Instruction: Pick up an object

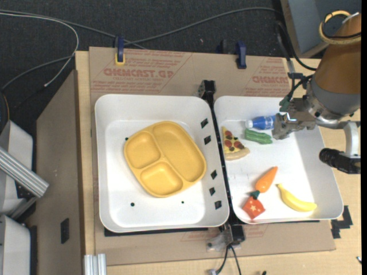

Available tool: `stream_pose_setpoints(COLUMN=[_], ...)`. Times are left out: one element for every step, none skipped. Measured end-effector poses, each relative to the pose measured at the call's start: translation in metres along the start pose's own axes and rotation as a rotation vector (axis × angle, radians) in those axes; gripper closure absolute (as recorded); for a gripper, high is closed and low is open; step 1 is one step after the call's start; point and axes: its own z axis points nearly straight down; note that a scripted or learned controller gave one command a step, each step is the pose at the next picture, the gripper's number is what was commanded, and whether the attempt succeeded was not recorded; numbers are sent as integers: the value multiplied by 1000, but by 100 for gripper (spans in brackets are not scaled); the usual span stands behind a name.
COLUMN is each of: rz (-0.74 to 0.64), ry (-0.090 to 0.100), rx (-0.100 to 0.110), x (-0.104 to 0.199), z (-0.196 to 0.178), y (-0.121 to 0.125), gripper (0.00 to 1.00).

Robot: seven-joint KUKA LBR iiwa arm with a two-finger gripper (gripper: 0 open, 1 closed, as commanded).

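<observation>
The right bin (321, 171) holds a small plastic bottle with a blue cap (260, 122), a green pickle-like piece (258, 136), a pizza slice (233, 144), an orange carrot (266, 179), a red strawberry-like toy (253, 206) and a yellow banana (296, 200). My gripper (282, 128) hangs at the back of this bin, just right of the bottle and the green piece, with its tip close to both. Nothing is visibly held between its fingers.
A yellow divided plate (165, 158) lies in the left bin (112, 199). A black divider (213, 148) runs between the bins. Blue clamps (120, 49) hold the cardboard base at the back. The arm's orange and grey body (339, 62) looms over the right bin's far corner.
</observation>
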Motion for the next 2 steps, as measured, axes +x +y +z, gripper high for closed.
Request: stream_pose_setpoints(rz=[-4, -4], ry=[3, 3], rx=[6, 6], x=[51, 100], z=[-6, -9], y=[-4, -1], gripper=[100, 100])
